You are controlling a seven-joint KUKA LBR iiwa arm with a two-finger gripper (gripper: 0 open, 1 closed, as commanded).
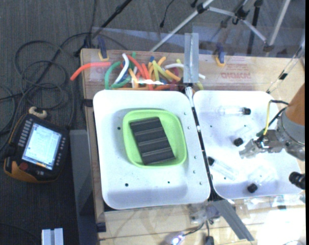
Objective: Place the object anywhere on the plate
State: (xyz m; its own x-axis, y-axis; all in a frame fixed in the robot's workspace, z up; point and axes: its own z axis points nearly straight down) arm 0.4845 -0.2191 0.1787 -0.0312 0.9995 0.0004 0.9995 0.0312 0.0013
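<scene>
camera view: my pincer [247,149] hovers in the right white bin [215,185], grip unreadable; small clear vials [231,110] could slip before reaching the green square plate [181,137].

faint red lettering on wooden bench edge [241,75], unreadable

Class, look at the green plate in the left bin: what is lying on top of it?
A dark ribbed rectangular block lies on the green plate, covering its middle; what is underneath cannot be seen.

Arm [297,121] reaching in from right, end effector [248,149] low
</scene>
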